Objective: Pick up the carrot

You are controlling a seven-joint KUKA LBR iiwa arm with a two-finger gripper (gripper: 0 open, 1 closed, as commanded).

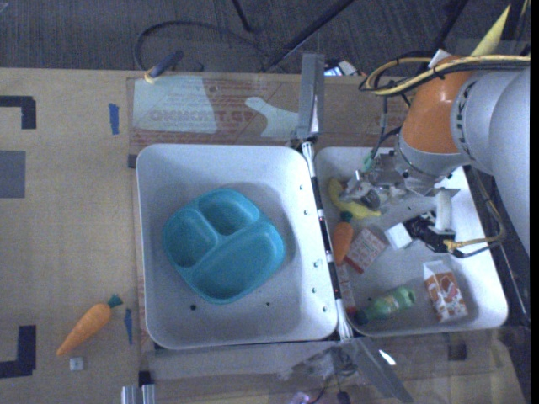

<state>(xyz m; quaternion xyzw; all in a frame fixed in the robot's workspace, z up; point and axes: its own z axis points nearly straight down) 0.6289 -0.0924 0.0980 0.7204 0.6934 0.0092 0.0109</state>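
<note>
The gripper (369, 190) hangs over the right bin (493, 310), up around eleven o'clock in it, right above the banana (349, 204). Whether it is spread or pinched I cannot tell; the wrist hardware hides that. Nothing orange shows in its hold, so I judge that the pick is not yet made.

The carrot (343, 241) lies at nine o'clock in that bin, tight against the left wall, leafy end towards twelve. It is just beside a small packet (366, 249) and down at seven o'clock from the gripper. A second carrot (84, 328) lies out on the worktop (59, 251), at eight o'clock from the left bin (219, 331), which holds a blue plate (223, 244).

As I read it, everything is left to do: line up over the carrot, drop, close and lift. The nearer one, crowded by the wall and the packet, looks a tight fit.
</note>
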